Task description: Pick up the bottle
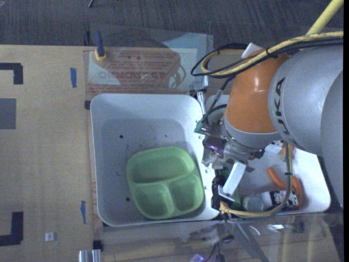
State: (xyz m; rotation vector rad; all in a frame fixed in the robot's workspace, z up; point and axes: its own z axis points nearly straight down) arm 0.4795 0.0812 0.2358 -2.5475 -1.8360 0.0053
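In the right bin point(322, 198), near its front wall, lies what I take for the bottle point(254, 203), pale and on its side. Just beside it are orange-handled pliers point(279, 178) and a small dark thing point(292, 200). The gripper point(218, 162) hangs over the wall shared with the left bin point(109, 124), near the bottle but off to one side of it. The arm hides the jaws, so I cannot tell whether they are apart or together.

The risks, as I judge them:
- A round bottle lying flat may roll away at first touch.
- The front wall leaves little room, so the gripper may strike it.
- It may catch the pliers instead.
- From this offset, it may well close on nothing.
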